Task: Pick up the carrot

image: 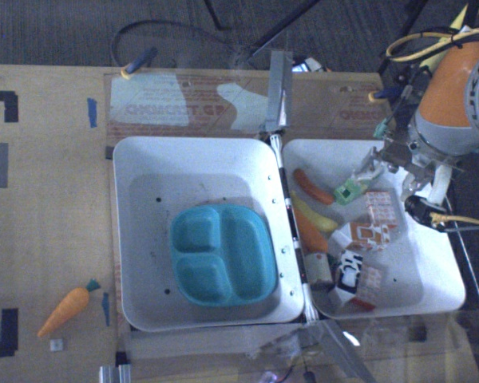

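An orange carrot (64, 310) with a green top lies on the wooden bench, outside both bins, near the front left corner of the left bin (136, 238). My gripper (381, 164) hangs over the back of the right bin (439, 282), far from the carrot. It hovers just right of a small green block (347, 191).
A blue divided plate (222, 254) sits in the left bin. The right bin holds a red sausage (313, 186), a yellow banana (316, 218), an orange piece (311, 238), patterned boxes (379, 223) and a black-and-white item (350, 270). Cables trail off the arm at right.
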